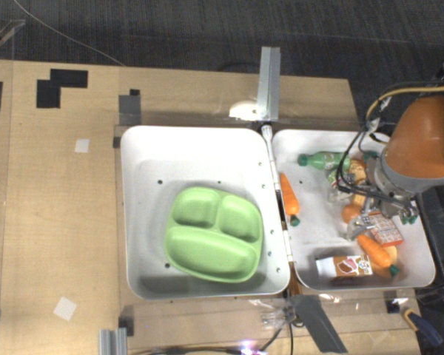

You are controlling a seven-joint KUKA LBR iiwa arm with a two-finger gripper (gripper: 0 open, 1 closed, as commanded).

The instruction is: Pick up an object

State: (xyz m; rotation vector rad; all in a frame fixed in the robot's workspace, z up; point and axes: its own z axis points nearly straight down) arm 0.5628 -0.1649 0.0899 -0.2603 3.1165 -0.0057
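The right bin (311,231) holds several items. A carrot (288,197) lies along its left wall, and a green bottle (322,160) lies near the back. At the front are a small brown-and-white carton (345,266) and a second carrot (377,251). Around the arm's tip I see an orange round piece (351,213) and a red-and-white packet (386,232). My gripper (366,219) hangs low over the right half of this bin, just above the orange piece and the packet. The wrist with its orange band (427,139) hides what lies under it.
The left bin (144,161) contains a green divided plate (214,234). A metal post (268,83) stands behind the divider between the bins. Cables loop around the wrist at the right bin's back right.
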